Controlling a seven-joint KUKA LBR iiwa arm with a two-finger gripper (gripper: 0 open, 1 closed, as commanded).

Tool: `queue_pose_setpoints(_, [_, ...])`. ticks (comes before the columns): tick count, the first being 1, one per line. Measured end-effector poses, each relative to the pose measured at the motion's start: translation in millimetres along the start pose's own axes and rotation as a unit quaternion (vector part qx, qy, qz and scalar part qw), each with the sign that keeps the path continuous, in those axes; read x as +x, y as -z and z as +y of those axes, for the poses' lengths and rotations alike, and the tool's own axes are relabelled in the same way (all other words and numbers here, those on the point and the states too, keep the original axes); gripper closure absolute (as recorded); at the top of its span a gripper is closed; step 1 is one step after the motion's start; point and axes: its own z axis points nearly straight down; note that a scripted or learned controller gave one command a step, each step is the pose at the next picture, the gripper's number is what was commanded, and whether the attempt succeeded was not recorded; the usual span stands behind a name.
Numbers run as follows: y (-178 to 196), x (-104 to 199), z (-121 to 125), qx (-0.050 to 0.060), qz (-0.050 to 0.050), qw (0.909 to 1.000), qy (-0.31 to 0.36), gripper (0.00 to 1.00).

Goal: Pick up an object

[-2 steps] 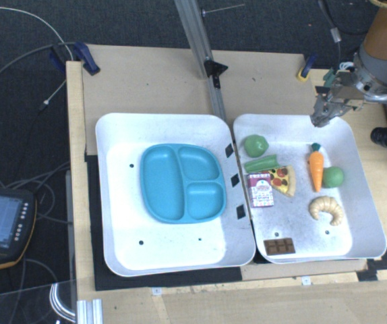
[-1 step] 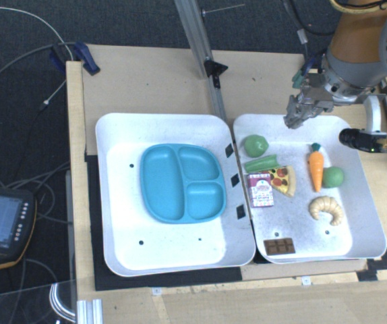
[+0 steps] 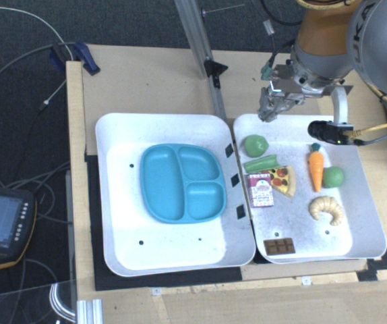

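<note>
**Jaws parked over the far rim of the toy-food bin, nothing grabbed yet**

So the jaws [image 3: 272, 106] hang at the back edge of the right shallow white bin [image 3: 355, 248]; can't tell how wide they're spread, and nothing sits between them. The nearest pick, a round green plastic ball [image 3: 255, 144], lies just below them, touching a green pea pod [image 3: 260, 162]. I'd drop straight down on the ball's centre. Watch the bin wall and the grey metal pole [image 3: 193, 25] to the left; more open room sits right, toward the orange toy carrot [image 3: 315, 168].

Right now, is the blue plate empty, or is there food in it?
Empty. The blue plate shows three bare compartments; the toy food all lies in the right bin.
</note>
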Motion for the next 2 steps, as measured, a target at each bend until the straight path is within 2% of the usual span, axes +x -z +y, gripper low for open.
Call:
queue_pose_setpoints(1, [-9.2, 60.0, -3.1, 0.003, 0.000, 1.0000, -0.001, 1.00])
queue_pose_setpoints(2, [-22.1, 109.0, 4.8, 0.001, 0.000, 1.0000, -0.001, 1.00])
